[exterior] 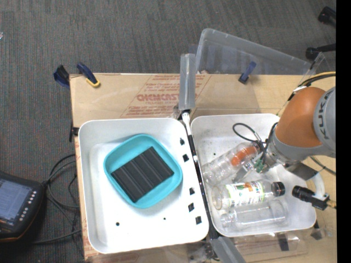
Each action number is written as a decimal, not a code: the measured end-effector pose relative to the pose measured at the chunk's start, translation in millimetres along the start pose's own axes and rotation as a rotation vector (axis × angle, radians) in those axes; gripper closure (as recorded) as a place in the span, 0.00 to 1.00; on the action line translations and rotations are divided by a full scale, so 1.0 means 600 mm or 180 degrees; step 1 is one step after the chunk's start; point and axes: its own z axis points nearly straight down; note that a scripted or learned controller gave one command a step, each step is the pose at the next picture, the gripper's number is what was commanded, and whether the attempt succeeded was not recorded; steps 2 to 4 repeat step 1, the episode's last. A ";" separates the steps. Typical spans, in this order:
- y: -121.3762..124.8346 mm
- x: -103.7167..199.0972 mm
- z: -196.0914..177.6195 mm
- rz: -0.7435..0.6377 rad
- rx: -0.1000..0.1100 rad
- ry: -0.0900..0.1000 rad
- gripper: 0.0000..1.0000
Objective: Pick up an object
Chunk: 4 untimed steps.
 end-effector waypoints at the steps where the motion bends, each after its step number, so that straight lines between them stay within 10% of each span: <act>1: 0.000 0.000 -0.015 0.0006 0.0003 0.0007 1.00; 4: 0.000 0.000 -0.015 0.0006 0.0003 0.0007 1.00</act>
